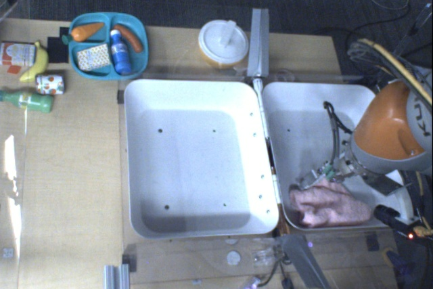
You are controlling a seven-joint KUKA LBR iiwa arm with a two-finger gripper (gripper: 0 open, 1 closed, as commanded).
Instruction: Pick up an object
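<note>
we've got the claw right above the pink cloth, which stretches off rightward; can't tell if it's apart or closed

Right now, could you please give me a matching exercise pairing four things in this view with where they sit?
Things:
1. pink cloth
2. blue tray
3. white lidded cup
4. banana

Places:
A. bench, far left edge
B. right bin, near corner
C. bench, behind the left bin's left corner
D. bench, behind the gap between the bins

Pairs: 1-B, 2-C, 3-D, 4-A
</note>
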